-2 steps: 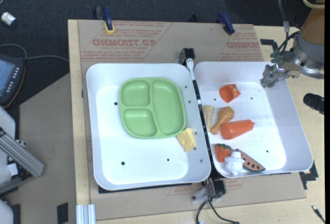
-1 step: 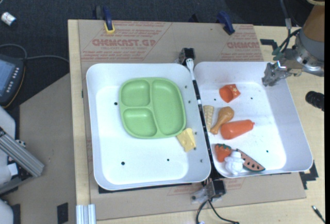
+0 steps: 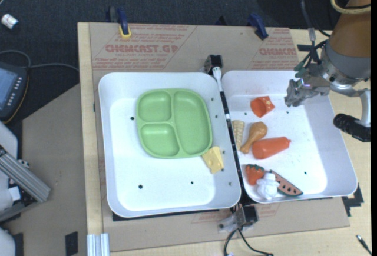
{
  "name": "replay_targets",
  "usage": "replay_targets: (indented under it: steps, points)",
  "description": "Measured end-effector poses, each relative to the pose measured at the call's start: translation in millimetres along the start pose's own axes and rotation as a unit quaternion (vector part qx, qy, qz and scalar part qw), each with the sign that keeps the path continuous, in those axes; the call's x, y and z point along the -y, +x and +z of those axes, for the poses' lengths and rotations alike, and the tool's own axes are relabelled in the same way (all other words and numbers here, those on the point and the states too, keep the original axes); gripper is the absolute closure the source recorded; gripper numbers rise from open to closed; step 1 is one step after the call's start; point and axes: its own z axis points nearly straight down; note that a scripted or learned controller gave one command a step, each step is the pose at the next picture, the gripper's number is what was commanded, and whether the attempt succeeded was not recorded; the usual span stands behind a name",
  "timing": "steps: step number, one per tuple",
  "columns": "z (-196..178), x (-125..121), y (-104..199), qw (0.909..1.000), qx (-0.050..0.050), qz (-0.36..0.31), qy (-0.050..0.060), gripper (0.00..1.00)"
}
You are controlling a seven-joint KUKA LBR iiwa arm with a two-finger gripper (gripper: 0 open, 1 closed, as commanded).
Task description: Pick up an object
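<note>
In the right bin (image 3: 330,149) lie several toy foods: a small red-orange piece (image 3: 261,106), a tan drumstick (image 3: 254,134), a pale cone (image 3: 238,130), an orange-red pepper (image 3: 271,146), and a cluster of a red item, a white piece and a watermelon slice (image 3: 272,184) at the front. My gripper (image 3: 296,96) hangs over the bin's back right part, to the right of the red-orange piece, with nothing seen between its fingers.
The left bin (image 3: 118,155) holds a green divided plate (image 3: 174,122) and a yellow cheese wedge (image 3: 214,159) by its right wall. The arm's grey wrist and orange band (image 3: 352,31) reach in from the right. A black clamp (image 3: 214,64) sits between the bins at the back.
</note>
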Motion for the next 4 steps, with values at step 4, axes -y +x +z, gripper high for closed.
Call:
replay_targets:
  steps: [4]
  points:
    - [1.9, 73.6, 104.6, 1.0, 0.001, 0.002, -0.001, 1.0]
